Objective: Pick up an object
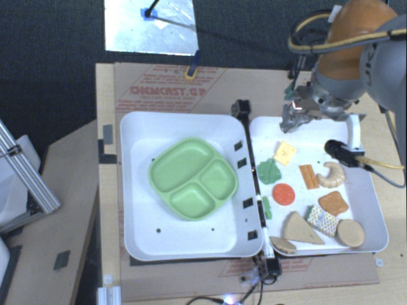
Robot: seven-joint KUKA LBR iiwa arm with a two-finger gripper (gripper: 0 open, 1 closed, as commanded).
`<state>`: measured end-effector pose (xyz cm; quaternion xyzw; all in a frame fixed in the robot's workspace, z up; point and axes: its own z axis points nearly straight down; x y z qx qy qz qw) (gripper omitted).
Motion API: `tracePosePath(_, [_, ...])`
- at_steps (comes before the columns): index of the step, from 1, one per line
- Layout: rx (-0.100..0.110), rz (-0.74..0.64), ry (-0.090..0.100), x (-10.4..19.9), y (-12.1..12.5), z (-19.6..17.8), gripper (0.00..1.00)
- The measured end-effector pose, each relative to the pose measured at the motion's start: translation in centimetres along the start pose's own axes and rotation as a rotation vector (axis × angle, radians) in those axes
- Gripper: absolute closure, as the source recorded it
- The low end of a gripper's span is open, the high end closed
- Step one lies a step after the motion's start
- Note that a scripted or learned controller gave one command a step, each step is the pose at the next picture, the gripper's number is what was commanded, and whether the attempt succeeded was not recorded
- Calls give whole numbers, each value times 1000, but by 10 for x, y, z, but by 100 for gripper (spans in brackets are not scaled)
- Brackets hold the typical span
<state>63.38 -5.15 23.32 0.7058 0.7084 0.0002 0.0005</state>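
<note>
I see the objects lying in the right bin, right of centre in the frame: a yellow cheese slice near the top, a green leaf just left below it, a red tomato slice under that, an orange bacon strip, a pale croissant to its right, a brown toast piece, a blue patterned block touching it from below, a tan wedge, a round cookie at the lower right, and a small tan piece on the bin's lower left rim.

The gripper sits at the upper edge of that bin, above the cheese slice and apart from it. I see nothing between its fingers, and I cannot tell from here whether they are apart or together. The grey arm with its orange band comes in from the upper right.

The left bin holds a green divided tray, set at a tilt in the middle. Both bins rest on a cardboard sheet. A shiny square plate lies at the top left.
</note>
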Motion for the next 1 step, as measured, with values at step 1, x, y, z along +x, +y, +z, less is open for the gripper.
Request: tracePosePath(1, [0, -1, 0, 5, -2, 18, 100])
